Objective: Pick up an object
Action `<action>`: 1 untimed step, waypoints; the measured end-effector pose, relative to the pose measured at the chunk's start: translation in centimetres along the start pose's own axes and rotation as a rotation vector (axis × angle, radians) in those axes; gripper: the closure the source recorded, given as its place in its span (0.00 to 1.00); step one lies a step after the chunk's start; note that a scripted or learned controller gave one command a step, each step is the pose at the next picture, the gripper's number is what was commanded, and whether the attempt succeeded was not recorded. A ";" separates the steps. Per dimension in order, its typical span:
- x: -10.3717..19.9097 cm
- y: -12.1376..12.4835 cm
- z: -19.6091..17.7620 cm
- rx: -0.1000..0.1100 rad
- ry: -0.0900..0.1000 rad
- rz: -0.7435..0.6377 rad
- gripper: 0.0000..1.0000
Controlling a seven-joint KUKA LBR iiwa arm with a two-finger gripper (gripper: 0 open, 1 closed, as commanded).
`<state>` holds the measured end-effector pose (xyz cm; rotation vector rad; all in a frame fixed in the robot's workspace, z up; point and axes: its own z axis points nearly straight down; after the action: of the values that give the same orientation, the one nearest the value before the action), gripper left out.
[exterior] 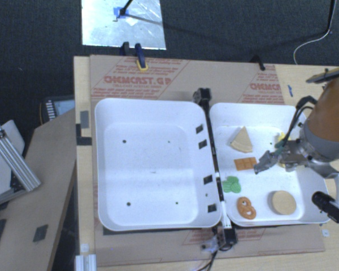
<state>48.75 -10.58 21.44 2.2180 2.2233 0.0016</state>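
Overhead, two shallow white bins sit side by side on a bench covered with printed brown cardboard. All the loose objects lie in the right bin (260, 113); the left bin (152, 162) shows only its white floor and a few small dark dots.

Objects in the right bin: a pale tan wedge (242, 140), triangular like a slice of cheese, in the upper middle; just below it, a small flat orange rectangle (245, 164) resembling a cracker; below and to the left, a small green leafy piece (231, 184) near the divider between the bins; below that, a reddish-brown pretzel (246, 207) with looped outline; to its right, a round beige disc (283, 202) like a biscuit.

The grey arm with its orange band enters from the right. Its gripper (264, 164) hangs over the right bin, just right of the orange rectangle and apart from the wedge. The dark fingertip region is too small and blurred to tell whether the fingers are spread or pressed together; no object is seen between them.
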 end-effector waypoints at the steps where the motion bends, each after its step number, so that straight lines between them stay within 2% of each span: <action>1: 0.0 0.1 -1.1 -0.003 0.000 -0.002 1.00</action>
<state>48.87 -10.58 22.54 2.2137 2.2243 0.0046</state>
